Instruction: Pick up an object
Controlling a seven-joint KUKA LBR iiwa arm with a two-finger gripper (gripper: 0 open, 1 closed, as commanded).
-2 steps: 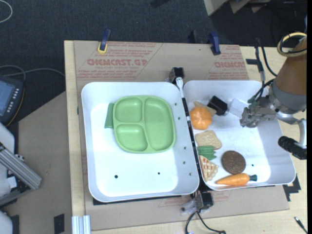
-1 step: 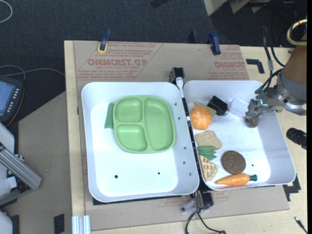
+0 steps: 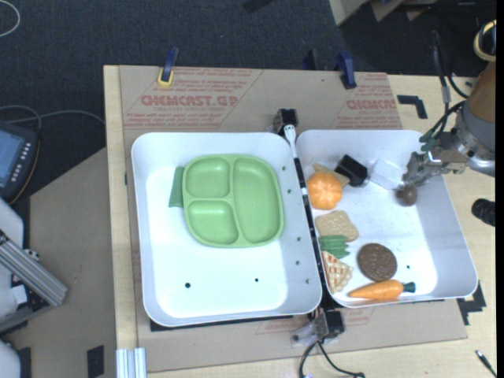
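both white bins (image 3: 157, 235) look like smooth, slightly glossy plastic, and the green divided tray (image 3: 233, 200) has a matt plastic finish. the board (image 3: 236, 93) under them looks like tan paper-covered sheet with red print, held by blue clamps (image 3: 345, 69); the floor (image 3: 118, 14) is dark, rough carpet. the carrot (image 3: 379, 290) and the orange (image 3: 325, 190) look smooth and waxy, the brown round cookie (image 3: 377, 261) rough and matt, the gripper (image 3: 413, 181) dull grey metal.
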